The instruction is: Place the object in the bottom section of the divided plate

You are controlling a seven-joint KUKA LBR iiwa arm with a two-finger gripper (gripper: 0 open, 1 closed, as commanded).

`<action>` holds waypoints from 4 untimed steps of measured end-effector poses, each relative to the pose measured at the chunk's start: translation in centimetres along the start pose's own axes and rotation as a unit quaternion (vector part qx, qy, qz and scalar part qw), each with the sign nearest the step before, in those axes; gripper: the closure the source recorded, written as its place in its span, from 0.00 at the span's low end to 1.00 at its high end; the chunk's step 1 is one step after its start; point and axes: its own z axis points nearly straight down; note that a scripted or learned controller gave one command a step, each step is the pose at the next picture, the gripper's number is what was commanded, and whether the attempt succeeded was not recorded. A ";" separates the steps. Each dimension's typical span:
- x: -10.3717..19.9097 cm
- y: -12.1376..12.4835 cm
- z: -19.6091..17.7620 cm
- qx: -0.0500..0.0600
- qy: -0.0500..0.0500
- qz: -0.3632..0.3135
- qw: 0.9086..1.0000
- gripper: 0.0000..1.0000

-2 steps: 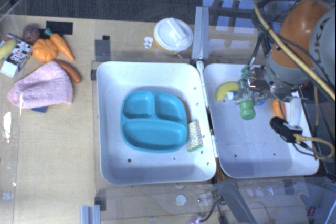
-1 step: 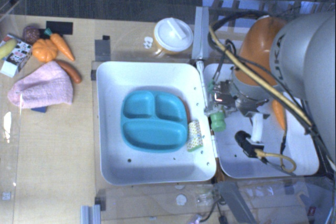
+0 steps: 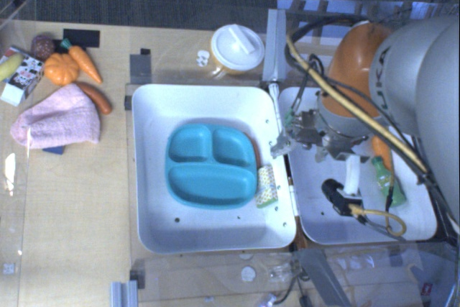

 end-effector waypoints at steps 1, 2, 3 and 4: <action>0.1 0.1 -1.0 -0.001 0.001 -0.002 1.000 1.00; 6.4 3.6 -1.7 -0.001 0.000 -0.086 0.996 1.00; 12.1 -3.0 0.0 0.000 0.000 -0.077 0.997 1.00; 12.1 -3.0 0.0 0.000 0.000 -0.077 0.997 0.00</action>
